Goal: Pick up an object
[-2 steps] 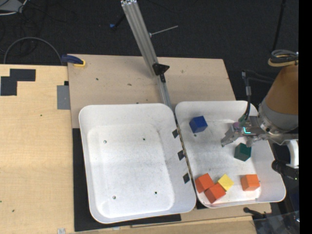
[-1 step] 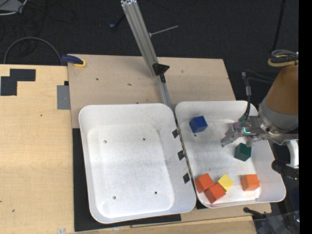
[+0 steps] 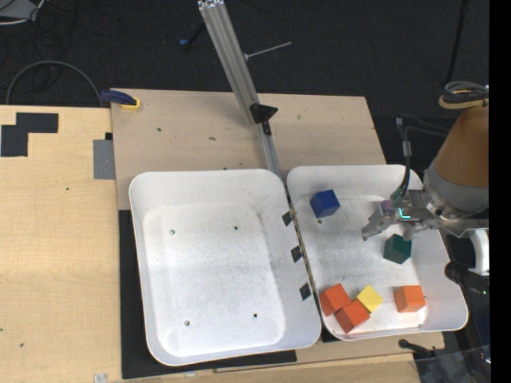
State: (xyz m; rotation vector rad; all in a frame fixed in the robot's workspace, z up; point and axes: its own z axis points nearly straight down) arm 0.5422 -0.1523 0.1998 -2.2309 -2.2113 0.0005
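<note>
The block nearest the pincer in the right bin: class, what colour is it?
Dark green, seen in the camera view, just below the pincer.

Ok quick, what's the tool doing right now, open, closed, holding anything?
Tool: low in the right bin, just above the dark green block; open or closed cannot be told, and no block shows in its grip.
</note>
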